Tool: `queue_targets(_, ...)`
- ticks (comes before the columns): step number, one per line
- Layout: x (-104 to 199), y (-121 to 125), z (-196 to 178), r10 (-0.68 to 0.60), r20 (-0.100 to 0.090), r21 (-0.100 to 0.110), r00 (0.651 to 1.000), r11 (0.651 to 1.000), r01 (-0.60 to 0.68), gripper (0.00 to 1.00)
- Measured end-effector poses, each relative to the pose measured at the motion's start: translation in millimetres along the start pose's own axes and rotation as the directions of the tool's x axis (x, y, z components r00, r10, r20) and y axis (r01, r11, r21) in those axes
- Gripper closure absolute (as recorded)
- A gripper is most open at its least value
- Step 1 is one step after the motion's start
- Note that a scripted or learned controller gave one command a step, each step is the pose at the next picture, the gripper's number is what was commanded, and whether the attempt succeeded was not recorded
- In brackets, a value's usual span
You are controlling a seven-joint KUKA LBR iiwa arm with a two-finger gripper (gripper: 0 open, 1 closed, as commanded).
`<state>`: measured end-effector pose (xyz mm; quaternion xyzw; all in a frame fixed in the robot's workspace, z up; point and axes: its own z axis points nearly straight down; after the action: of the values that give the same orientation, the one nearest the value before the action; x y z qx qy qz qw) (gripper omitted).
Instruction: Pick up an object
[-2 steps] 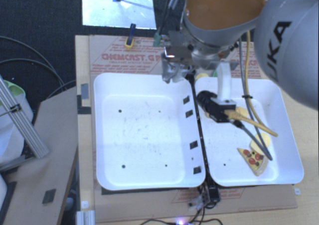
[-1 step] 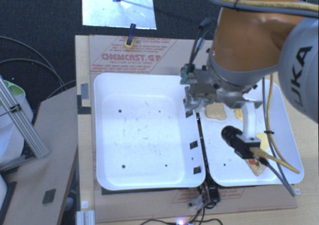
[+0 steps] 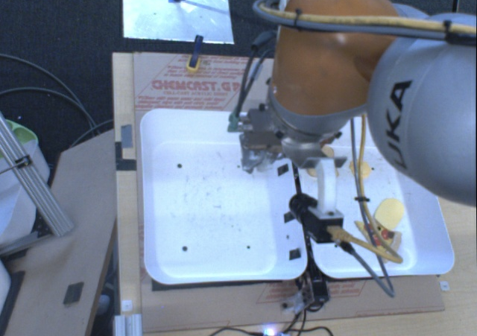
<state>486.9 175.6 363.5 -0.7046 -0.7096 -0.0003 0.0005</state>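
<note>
Yellow marked nearly everything worth taking. A yellow disc [image 3: 390, 213] lay flat on the floor of the right bin [image 3: 428, 241], a tan-and-yellow stick-like piece [image 3: 378, 243] lay just beside it toward the near rim, and a paler yellow scrap [image 3: 361, 170] sat farther back, partly hidden by the robot's cabling. Every candidate for the task was in that right bin.

The gripper [image 3: 253, 157] hung over the left bin [image 3: 153, 178], near its far right corner and close to the divide between the two bins, well apart from the disc. The grey arm [image 3: 417, 103] and its orange band crowded the view above the gripper, and its working end sat in shadow, so I could not tell whether it was spread or closed. Nothing could be seen held in it. The white floor beneath it showed dark specks and a few small dots; no graspable thing could be made out there.

By my reading the task was at the approach step, with no grasp made. The next move called for a shift across the divide, centring over one piece in the right bin, then a straight descent. The disc looked thin and flat — likely hard to pinch from above. The stick-like piece seemed the better target, though its nearness to the disc risked nudging both.
</note>
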Motion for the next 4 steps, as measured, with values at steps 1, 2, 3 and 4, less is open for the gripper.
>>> queue_targets(1,0.1,36.2,-181.3,0.002,-0.006,-0.021,1.000,1.000,-0.002,1.00)
queue_targets(2,35.2,5.5,-77.1,0.000,0.003,0.007,1.000,1.000,0.000,1.00)
queue_targets(3,58.6,39.0,112.1,0.006,0.006,0.010,1.000,1.000,-0.006,1.00)
queue_targets(4,57.0,123.7,118.7,0.008,0.000,-0.006,1.000,1.000,-0.008,1.00)
